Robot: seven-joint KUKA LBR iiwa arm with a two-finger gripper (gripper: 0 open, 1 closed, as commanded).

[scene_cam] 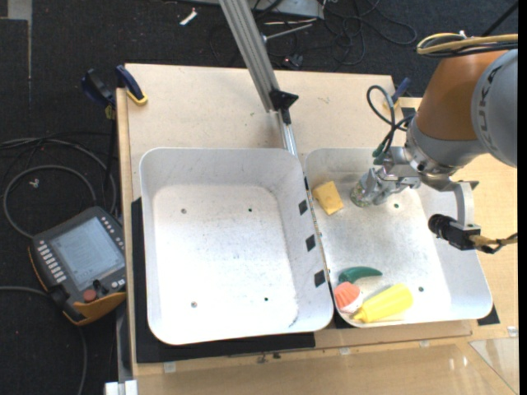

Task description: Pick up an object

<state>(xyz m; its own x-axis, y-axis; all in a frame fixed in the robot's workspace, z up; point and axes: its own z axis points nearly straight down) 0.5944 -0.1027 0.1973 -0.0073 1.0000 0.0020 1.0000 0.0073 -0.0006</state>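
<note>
Grey, your gripper (368, 192) sits low in the right bin (461, 290), just beside the yellow sponge (328, 197); you cannot tell its grip state.

Tool (368, 192) low in right bin (461, 303), beside yellow block (328, 197).

A light wooden bench (214, 105) carries two shallow white bins set side by side and touching along their inner edges. The left bin (156, 245) is the larger in view, its floor speckled with dark marks. The right bin (449, 303) sits at the bench's right part. A blue and yellow clamp (128, 85) grips the bench's far left corner. A slanted metal rail (251, 44) meets the bench near the bins' far edge
</note>
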